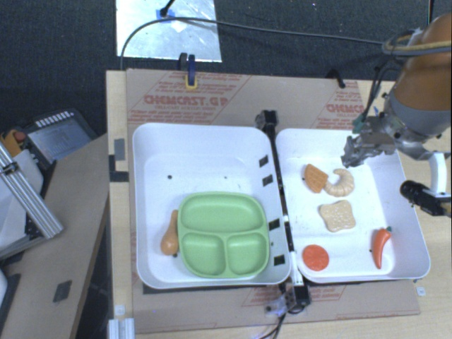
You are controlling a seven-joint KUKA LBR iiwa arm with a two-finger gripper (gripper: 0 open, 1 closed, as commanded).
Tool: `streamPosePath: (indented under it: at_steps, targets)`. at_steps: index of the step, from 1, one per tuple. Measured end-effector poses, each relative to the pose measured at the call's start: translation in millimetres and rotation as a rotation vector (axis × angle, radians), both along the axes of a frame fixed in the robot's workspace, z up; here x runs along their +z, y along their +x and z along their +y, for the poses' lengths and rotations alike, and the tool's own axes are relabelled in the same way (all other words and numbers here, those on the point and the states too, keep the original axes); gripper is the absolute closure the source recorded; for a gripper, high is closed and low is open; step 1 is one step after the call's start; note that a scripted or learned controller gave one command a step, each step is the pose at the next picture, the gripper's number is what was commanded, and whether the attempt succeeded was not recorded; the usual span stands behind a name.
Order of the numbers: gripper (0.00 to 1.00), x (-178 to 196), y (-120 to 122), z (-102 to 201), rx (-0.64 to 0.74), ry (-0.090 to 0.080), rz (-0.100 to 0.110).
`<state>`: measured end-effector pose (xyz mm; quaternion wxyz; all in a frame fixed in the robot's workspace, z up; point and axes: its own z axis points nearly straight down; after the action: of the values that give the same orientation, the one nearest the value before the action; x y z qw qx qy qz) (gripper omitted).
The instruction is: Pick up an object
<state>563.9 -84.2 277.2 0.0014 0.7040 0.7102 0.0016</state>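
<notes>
The right bin [353, 138] holds an orange wedge [315, 178], a pale curled shrimp-like piece [341, 183], a tan toast-shaped slice [337, 216], a red-orange disc [316, 258] and an orange carrot-like piece [381, 246]. My gripper [351, 157] hangs over the bin's upper right part, just above and right of the curled piece. Nothing shows between its fingers.
The left bin [205, 143] bears a green three-part tray [222, 234], with a tan drumstick-shaped item [170, 236] lying at its left. A cardboard sheet [212, 97] underlies both bins. Grey equipment [42, 161] stands off the bench to the left.
</notes>
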Motion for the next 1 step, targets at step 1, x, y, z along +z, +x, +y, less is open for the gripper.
streamPosePath:
  at_steps: [1]
  targets:
    - [1.00, -5.1, 1.6, 50.1, 0.001, 0.001, 0.002]
